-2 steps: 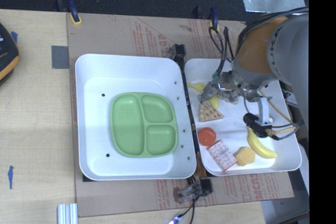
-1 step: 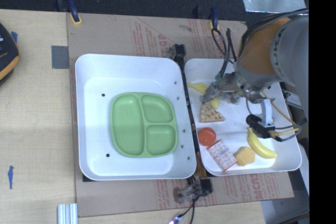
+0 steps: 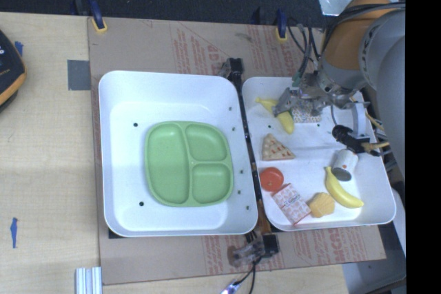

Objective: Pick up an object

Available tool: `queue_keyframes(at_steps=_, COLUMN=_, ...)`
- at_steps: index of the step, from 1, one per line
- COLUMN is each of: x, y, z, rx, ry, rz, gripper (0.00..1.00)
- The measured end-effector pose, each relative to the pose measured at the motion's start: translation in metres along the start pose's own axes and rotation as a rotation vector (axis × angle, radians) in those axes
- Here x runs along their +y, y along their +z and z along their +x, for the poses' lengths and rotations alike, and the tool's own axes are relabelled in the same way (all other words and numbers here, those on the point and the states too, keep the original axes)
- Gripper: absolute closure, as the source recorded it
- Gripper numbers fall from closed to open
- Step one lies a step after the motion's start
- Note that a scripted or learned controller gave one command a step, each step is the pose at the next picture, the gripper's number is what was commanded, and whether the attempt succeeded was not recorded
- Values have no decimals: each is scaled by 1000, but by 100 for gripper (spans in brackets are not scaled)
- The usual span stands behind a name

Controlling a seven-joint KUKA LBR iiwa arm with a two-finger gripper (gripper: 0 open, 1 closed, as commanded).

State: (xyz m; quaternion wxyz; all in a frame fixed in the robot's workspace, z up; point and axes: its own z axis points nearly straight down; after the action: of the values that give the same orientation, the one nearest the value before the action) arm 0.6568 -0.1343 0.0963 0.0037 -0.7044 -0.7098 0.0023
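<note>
progress: early. nothing is lifted, as far as the view shows. tool sits low over the far left corner of the right bin, w/ the arm reaching in from the desk's right edge. can't tell if the tool is spread or pressed together; from this angle it's a dark cluster, and no item is clearly pinched in it.

likeliest target, imo, is the yellow piece, right at the tool's near-left side. touching or just apart, can't say which. it seems to lie on the bin floor. a smaller yellow bit lies just beside it, toward the bin's left wall.

other things in the right bin lie flat and apart from the tool:
- pizza slice and red tomato along the left wall
- red-white packet and orange-yellow lump by the near edge
- banana and small cup toward the right side

left bin holds a green divided plate, well apart from the tool.

so approx: the approach looks done or nearly done. what's left is a firm pinch on one item and a lift clear of the bin, i.e. the part that counts.
</note>
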Motion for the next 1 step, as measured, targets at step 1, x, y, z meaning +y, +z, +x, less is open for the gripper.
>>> queue_keyframes(at_steps=1, x=1, y=0, z=17, rx=-9, ry=4, rz=-10, gripper=0)
